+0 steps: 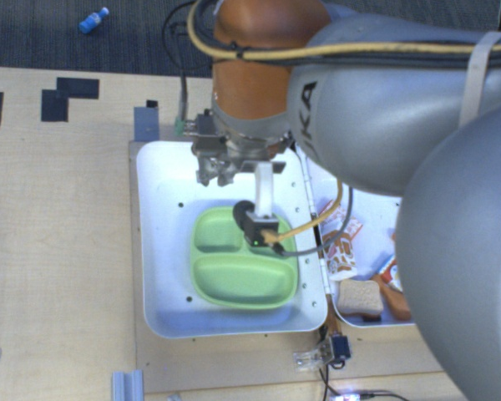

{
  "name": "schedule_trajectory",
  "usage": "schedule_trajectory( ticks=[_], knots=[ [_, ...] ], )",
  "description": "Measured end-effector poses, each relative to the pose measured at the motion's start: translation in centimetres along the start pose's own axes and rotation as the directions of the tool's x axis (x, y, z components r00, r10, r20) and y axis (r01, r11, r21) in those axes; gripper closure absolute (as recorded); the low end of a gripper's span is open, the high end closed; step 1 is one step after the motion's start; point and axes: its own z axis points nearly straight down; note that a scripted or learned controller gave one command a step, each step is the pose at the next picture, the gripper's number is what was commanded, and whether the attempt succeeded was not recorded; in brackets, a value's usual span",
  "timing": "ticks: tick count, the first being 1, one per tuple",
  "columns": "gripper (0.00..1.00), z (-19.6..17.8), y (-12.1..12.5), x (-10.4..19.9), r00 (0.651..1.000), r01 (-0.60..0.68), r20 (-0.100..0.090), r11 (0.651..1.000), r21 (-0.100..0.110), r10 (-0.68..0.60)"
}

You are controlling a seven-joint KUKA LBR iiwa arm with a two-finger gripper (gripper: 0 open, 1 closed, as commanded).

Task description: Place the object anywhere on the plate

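The plate [234,278] lay in the left bin [163,249], just before the tool [220,174]; the right bin [355,321], holding packets [342,253], sat to its right.

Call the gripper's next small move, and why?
Probably move across to the right bin: the gripper hovers over the green plate's far edge in the left bin, while the tan block and snack packet lie in the right bin.
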Motion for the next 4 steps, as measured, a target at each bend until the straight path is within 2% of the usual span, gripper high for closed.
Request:
schedule_trajectory(
  ticks=[1,2,3,4],
  knots=[
    [1.0,-7.7,5.4,-0.1,1.0,0.0,0.0,1.0,-0.003,0.0],
    [1.0,4.9,-0.1,-0.1,1.0,-0.005,0.002,1.0,0.004,0.005],
    [1.0,-9.6,2.2,-0.1,1.0,-0.001,-0.001,1.0,-0.004,0.001],
    [1.0,4.4,3.4,-0.1,1.0,-0.006,0.002,1.0,0.005,0.006]
  ],
)
